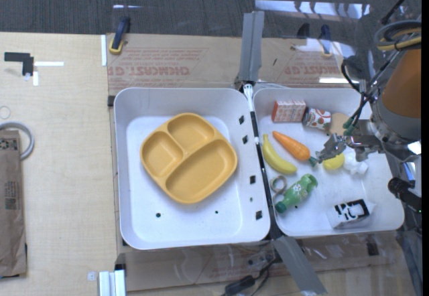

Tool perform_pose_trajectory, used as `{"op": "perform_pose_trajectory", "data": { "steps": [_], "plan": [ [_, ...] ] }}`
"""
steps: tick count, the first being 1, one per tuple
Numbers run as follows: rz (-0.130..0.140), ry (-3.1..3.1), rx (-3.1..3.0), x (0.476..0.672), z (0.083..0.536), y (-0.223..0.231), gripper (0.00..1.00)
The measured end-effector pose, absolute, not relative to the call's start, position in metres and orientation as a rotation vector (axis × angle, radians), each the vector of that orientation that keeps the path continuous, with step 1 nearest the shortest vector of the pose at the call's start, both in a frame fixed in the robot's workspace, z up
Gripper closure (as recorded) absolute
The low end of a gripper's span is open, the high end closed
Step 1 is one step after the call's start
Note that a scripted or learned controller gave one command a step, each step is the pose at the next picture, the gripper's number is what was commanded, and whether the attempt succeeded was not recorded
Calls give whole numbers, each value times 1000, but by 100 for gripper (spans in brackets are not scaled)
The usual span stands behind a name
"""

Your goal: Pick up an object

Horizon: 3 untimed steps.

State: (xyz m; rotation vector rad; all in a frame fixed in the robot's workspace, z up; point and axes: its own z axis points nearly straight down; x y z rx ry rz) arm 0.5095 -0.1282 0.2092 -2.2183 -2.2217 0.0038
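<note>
Within the right bin point(385, 221), the gripper point(333, 149) hangs low at the end of the arm point(402, 97), its fingers parted. Just beside its tips lies the yellow lemon point(334, 163), small and rounded, partly hidden, not held between them. Left of it rest an orange carrot point(291, 145), a yellow banana point(277, 157) and a green bottle point(295, 193). The left bin point(134, 214) bears a divided yellow plate point(189, 157).

Well to the left of the tool point(333, 148) and farther back, the cardboard sheet point(175, 62) behind the bins carries red print, upside down, that seems to read "CHEMCOAT". More red print on the cardboard just behind the tool is too broken to read.
</note>
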Motion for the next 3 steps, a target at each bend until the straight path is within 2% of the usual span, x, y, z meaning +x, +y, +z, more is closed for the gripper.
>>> {"op": "perform_pose_trajectory", "data": {
  "steps": [1, 2, 3],
  "plan": [
    [4, -2027, -2400, 528, 265, -189, 0],
    [6, -1973, -2443, 569, 187, -126, 0],
    [3, -2078, -2354, 555, 91, -96, 0]
  ]
}}
